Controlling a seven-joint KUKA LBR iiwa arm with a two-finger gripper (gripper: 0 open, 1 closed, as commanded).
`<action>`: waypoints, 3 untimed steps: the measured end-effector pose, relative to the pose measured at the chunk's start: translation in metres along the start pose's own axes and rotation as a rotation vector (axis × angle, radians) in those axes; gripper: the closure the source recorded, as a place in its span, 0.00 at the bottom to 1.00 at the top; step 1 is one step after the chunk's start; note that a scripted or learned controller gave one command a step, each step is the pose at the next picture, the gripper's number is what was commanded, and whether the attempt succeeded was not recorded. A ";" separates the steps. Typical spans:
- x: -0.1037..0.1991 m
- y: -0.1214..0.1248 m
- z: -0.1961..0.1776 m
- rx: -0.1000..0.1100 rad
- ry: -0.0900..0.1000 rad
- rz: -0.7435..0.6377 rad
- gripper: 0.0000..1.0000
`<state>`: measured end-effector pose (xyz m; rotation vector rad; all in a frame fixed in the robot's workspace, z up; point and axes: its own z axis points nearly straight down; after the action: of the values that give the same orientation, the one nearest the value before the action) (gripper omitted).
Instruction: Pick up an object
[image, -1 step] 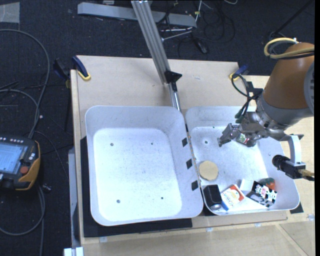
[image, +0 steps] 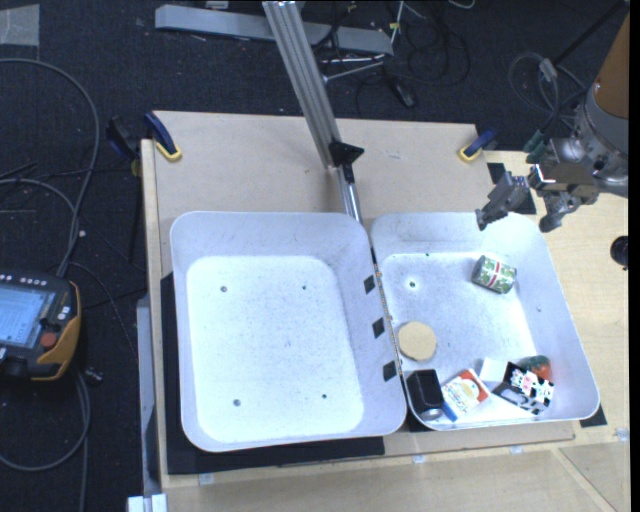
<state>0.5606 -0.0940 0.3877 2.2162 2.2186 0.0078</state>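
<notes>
From where I stand, the arm comes in from three o'clock and its gripper (image: 522, 206) hangs over the far rim of the right bin (image: 560, 300), up around the one o'clock corner of that bin. The two fingers are spread wide apart, one dark fingertip (image: 497, 208) toward the bench's back edge side and the other nearer the arm, with nothing between them.

Inside the right bin, a small green can (image: 494, 274) lies on its side just below the gripper, toward the bin's two o'clock area, not touched by it. A round tan disc (image: 418, 341) lies near the bin's left wall at about nine o'clock. Along the near edge, at six o'clock, sits a black block (image: 425, 391), just beside it an orange and white packet (image: 465, 391), and toward the five o'clock corner a black box with white and red print (image: 529, 383).

The left bin (image: 270, 330) sits touching the right one along their shared rim. Two yellow clamps (image: 168, 151) grip the wooden bench (image: 250, 160) at its far corners
</notes>
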 end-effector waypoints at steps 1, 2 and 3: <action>0.000 0.000 -0.006 0.008 0.000 0.000 1.00; 0.046 -0.017 -0.103 -0.001 0.001 -0.003 1.00; 0.090 -0.004 -0.152 0.004 0.001 -0.003 1.00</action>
<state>0.5557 -0.0043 0.5401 2.2151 2.2243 0.0048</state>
